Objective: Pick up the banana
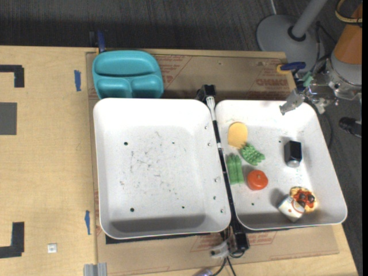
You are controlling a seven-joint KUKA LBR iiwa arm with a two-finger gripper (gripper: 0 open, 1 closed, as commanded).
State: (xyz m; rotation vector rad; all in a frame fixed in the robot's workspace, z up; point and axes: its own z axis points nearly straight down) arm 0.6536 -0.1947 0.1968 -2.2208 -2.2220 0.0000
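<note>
The banana (237, 134) appears as a short, rounded yellow piece lying in the right bin (328, 154), near its upper left and close to the divider between the bins. My gripper (294, 103) hangs over the far right corner of that bin, well to the right of the banana and a little behind it, with nothing seen in it. The grey wrist with its orange band comes in from the upper right.
Also in the right bin are two green toy vegetables (244, 160), a red tomato (257, 180), a small black block (293, 152) and a cupcake-like toy (299, 202). The left bin (109, 154) adjoins it. A teal tray (127, 73) sits behind the left bin.
</note>
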